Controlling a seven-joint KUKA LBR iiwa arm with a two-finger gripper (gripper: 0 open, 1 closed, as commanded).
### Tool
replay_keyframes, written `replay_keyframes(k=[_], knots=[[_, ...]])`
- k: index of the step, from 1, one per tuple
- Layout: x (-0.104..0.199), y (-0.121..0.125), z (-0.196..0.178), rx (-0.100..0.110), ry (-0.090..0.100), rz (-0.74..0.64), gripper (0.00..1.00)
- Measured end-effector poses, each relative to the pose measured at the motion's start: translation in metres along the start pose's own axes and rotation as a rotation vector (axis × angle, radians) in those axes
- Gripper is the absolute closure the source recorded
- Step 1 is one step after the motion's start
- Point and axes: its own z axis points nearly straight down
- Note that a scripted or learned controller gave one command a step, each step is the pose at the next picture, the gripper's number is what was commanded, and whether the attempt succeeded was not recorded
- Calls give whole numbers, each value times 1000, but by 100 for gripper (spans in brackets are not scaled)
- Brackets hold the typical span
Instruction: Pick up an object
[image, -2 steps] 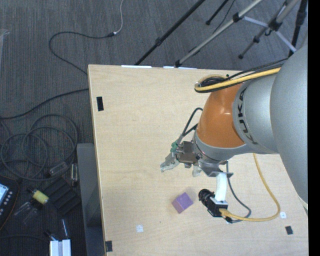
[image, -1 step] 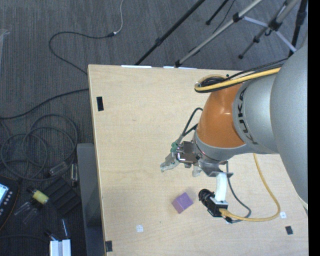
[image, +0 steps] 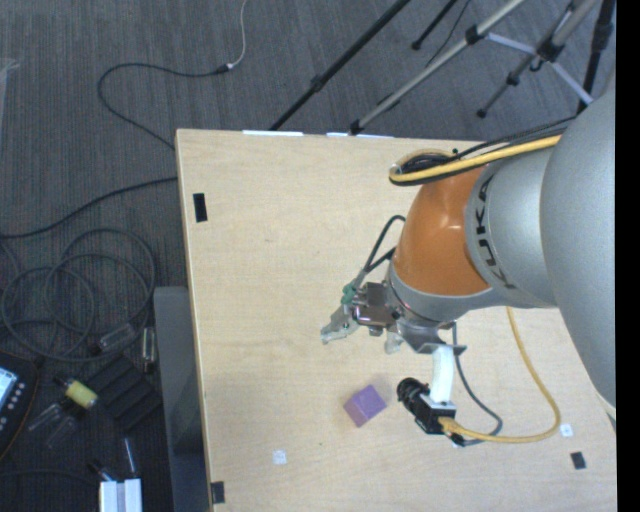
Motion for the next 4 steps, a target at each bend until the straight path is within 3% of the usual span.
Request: replay_keyframes(k=[1, 4], knots=[[-3, 0, 0, 0, -1, -112, 0], [-2, 0, 0, 0, -1, -113, 0]])
